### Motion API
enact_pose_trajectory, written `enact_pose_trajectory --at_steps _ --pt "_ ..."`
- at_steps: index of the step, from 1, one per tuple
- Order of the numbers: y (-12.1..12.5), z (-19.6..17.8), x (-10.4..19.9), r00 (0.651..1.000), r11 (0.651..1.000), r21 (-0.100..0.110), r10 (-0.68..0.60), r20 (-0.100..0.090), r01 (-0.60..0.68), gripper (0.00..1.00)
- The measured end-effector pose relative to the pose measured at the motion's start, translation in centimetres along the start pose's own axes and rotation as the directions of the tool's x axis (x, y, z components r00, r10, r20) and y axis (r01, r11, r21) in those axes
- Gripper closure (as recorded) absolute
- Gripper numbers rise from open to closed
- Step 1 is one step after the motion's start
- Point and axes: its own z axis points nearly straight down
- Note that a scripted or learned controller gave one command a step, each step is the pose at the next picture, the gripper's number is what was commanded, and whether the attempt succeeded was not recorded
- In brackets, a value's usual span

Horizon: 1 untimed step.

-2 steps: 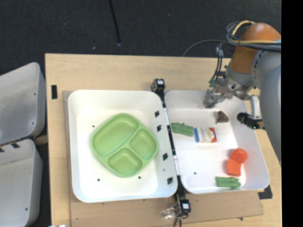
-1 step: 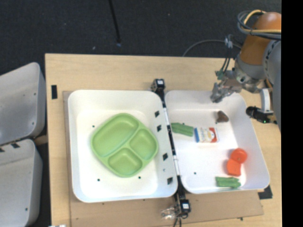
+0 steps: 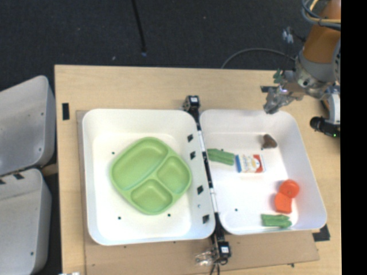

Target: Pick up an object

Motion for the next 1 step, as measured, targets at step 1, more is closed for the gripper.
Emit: enact_pose_trajectory --at_steps 1 --pt "-1.82 -0.41 3.96 1.0 1.0 0.006 -0.002 -0.002 0.002 1.0"
